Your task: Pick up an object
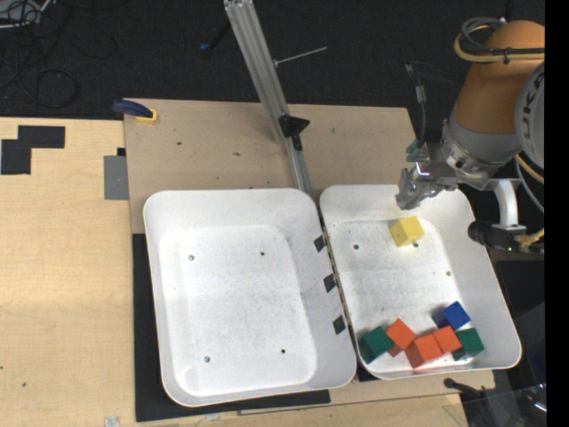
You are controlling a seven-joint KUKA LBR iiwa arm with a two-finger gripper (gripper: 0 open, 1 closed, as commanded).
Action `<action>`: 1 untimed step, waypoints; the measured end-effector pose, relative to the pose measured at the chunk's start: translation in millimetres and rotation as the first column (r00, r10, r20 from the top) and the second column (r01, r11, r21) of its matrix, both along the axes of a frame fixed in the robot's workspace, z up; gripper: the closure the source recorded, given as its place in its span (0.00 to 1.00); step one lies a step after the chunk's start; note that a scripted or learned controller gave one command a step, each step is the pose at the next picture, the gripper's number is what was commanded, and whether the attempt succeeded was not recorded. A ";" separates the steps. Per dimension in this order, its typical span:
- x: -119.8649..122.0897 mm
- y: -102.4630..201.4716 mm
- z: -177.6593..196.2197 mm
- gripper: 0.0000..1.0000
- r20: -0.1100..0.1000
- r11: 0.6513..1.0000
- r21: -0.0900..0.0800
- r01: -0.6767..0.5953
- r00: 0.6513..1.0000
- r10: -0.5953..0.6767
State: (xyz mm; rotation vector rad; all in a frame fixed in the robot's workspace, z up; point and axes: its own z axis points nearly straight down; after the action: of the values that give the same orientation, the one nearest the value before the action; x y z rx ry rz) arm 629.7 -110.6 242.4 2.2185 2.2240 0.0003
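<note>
My gripper [410, 194] hangs over the far edge of the right bin [484, 278], just above and a little behind a yellow block [407, 231] that lies on the bin floor. Nothing shows between the fingers. At the bin's near end lies a cluster of blocks: a green one [375, 342], two orange ones [401, 334] [430, 346], a blue one [454, 315] and another green one [470, 342].
The left bin [178, 238] stands beside the right one, joined by black clips at the shared wall. A slanted aluminium rail [265, 78] rises behind the bins. A small blue and yellow item [135, 109] lies at the bench's far left corner.
</note>
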 end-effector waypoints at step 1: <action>0.9 58.3 3.2 1.00 -0.003 1.000 0.003 -0.002 1.000 0.002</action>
State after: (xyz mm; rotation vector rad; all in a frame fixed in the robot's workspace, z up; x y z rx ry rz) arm 630.6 -52.3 245.6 2.2187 2.2297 -0.0001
